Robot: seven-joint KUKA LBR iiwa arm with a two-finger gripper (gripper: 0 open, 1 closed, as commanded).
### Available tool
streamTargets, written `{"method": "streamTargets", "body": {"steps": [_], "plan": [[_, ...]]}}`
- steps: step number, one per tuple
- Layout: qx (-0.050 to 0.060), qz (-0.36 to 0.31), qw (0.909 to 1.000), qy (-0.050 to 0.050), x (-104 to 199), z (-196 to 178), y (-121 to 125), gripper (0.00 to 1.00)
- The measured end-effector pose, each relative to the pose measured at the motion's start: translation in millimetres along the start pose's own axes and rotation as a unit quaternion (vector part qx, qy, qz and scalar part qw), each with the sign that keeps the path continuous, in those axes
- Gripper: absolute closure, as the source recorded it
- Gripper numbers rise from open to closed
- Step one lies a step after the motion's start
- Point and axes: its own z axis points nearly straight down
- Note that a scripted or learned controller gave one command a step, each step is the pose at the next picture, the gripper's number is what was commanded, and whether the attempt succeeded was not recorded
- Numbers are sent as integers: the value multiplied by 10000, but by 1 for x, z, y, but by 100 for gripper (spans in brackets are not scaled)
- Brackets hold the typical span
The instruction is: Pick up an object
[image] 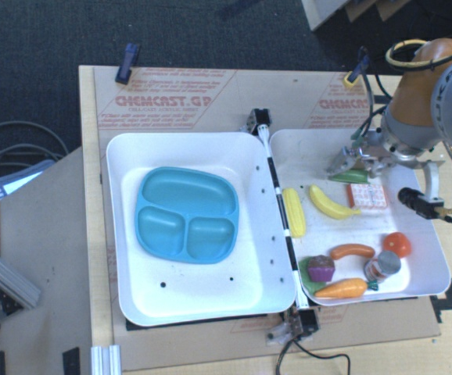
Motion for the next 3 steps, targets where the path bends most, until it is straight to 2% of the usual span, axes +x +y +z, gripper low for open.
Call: {"method": "streamTargets", "body": {"steps": [1,2,3], "plan": [[-26,-7,10000,-13,0,-12,2,100],[-23,-7,10000,-13,0,-12,1,0],[48,-21,10000,85,-37,1,23,0]]}}
